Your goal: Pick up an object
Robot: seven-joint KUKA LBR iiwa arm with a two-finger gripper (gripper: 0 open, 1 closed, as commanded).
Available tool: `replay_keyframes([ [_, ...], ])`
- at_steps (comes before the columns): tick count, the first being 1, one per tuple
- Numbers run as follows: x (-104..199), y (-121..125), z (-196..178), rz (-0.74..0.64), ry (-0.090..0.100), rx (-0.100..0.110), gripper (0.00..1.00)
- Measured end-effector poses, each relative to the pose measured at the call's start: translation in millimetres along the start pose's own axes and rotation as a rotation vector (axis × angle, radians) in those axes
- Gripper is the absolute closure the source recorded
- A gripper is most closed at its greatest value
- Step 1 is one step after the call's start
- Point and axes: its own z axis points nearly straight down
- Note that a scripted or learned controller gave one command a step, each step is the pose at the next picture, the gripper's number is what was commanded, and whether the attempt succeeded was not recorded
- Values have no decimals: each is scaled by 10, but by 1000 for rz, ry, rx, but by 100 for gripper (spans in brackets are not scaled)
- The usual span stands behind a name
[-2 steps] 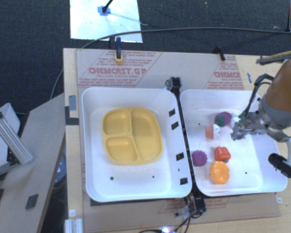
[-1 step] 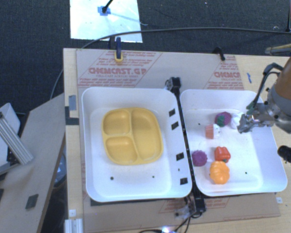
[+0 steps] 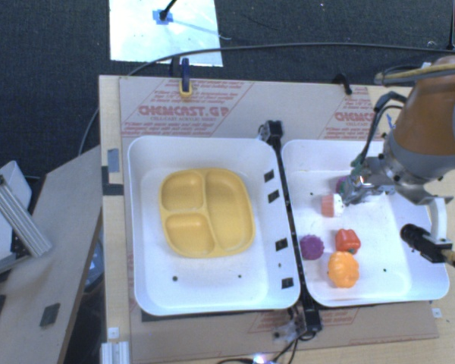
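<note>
The right bin [image 3: 387, 279] holds several small objects. A pink and white piece [image 3: 331, 204] lies toward its left side, and a small purple thing [image 3: 340, 183] shows just above it. Nearer the front are a purple lump [image 3: 311, 246], a red piece [image 3: 347, 240] and an orange ball-like object [image 3: 343, 270]. My gripper [image 3: 354, 192] is low in the right bin, just right of the pink and white piece and close beside the small purple thing. I see nothing clearly held in it.
The left bin [image 3: 148, 279] holds a yellow divided plate [image 3: 206, 211]. A black-clipped divider [image 3: 283, 211] runs between the two bins. The grey and orange arm [image 3: 432, 127] hangs over the right bin's back right corner.
</note>
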Motion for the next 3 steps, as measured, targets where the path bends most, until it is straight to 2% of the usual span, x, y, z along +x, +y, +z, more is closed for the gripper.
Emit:
replay_keyframes([
  [1,440,131,60,1,-1,0,100],
  [2,1033,354,80,0,0,-1,100],
  [3,1473,462,-11,1,0,-1,100],
])
